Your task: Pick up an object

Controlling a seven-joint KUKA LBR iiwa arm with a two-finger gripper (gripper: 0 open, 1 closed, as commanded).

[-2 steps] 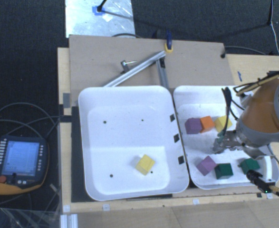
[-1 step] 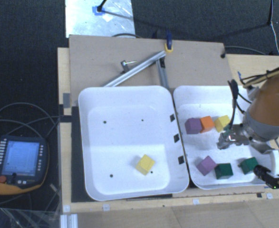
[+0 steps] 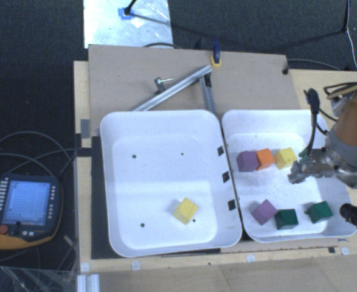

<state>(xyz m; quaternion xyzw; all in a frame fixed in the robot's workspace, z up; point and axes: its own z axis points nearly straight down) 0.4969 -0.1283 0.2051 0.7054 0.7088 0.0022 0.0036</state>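
Bench (image 3: 184, 78) bears two white bins. Right bin (image 3: 269, 119) holds yellow block (image 3: 285, 158), touching orange block (image 3: 264, 158), purple block (image 3: 247, 161) alongside. Gripper (image 3: 301, 173) sits just beside yellow block, lower right; cannot tell whether spread or closed. Risk: descent lands off-centre, shoves yellow block into orange neighbour, or pinches both. Two green blocks (image 3: 286, 218) lie near front wall.

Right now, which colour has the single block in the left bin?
Yellow: the block, seen in the camera view.
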